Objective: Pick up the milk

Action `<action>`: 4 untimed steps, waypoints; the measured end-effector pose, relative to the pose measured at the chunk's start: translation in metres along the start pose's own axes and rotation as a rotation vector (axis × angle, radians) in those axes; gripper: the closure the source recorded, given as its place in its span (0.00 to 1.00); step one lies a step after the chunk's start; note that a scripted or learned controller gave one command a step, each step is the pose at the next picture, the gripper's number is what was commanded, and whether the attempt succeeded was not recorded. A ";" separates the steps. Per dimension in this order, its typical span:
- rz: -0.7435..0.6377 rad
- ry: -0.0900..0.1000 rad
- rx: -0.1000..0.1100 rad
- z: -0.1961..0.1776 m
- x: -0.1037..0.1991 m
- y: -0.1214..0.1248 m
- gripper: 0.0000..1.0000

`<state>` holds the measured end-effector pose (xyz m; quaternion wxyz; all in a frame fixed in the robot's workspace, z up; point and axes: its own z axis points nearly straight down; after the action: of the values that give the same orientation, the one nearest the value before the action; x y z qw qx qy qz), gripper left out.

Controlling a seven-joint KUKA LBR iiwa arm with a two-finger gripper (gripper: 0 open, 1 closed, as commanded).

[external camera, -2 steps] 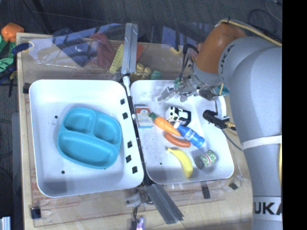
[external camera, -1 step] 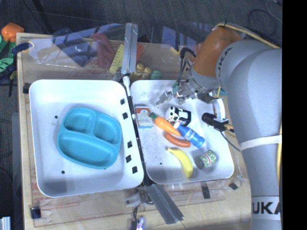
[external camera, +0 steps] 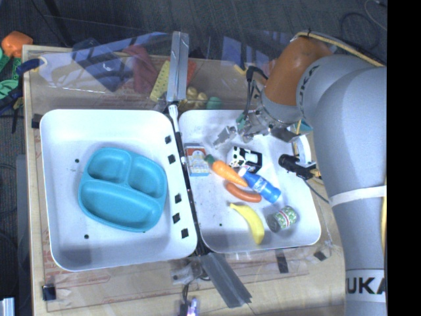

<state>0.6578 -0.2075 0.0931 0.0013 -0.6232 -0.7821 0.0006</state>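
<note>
The milk (external camera: 245, 157) is a small carton with a black-and-white cow pattern, lying in the middle of the right bin (external camera: 217, 239). My gripper (external camera: 235, 131) hangs just above and behind it, near the bin's far side, at the end of the grey arm with the orange band (external camera: 289, 78). Nothing shows held in the gripper. The milk touches an orange carrot (external camera: 227, 171) and a blue bottle (external camera: 262, 185) on its near side.
The right bin also holds a small red-and-white box (external camera: 196, 160) by the left wall, a red sausage (external camera: 242, 192), a banana (external camera: 249, 220) and a green can (external camera: 281, 218). A blue divided plate (external camera: 123, 187) lies in the left bin (external camera: 59, 242). Clutter sits behind the bins.
</note>
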 end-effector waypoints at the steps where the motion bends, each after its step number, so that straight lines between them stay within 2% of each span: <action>1: 0.000 0.000 0.000 0.000 0.000 0.000 0.00; 2: -0.077 0.001 0.001 0.000 0.000 0.000 0.00; 4: -0.140 0.001 0.001 0.000 0.000 0.000 0.00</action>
<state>0.6578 -0.2071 0.0929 0.0021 -0.5669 -0.8238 0.0007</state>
